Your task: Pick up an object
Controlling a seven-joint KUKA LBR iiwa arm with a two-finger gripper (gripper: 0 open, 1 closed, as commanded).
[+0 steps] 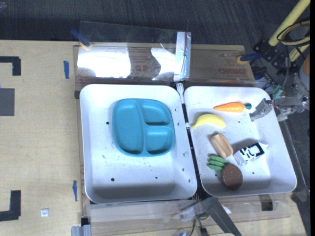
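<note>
Reaching arm: grey KUKA arm coming in over the right rim of the right shallow white bin.
Gripper: low over the bin's upper right corner; whether it is wide or narrow, I cannot tell (the tip is small and blurred), and nothing can be seen held in it.
Orange plastic carrot with a green leaf tip: the object closest to the gripper, just beside it on the side away from the arm, apart from it.
Carrot's axis: long axis runs nearly level across the view, in line with the gripper; the green tip points toward the gripper, the orange end away from it.
Carrot's look: smooth, bright orange, slim, lying flat on the bin floor.
Curved yellow toy banana: farther from the gripper than the carrot, and lower in the view.
Tan rounded bread-like roll: below the banana, well apart from the gripper.
White packet with black print: below the gripper, near the roll.
Green toy vegetable and brown round piece: farthest down, touching each other.
Blue divided plastic plate: in the left white bin, well apart from the gripper.
</note>
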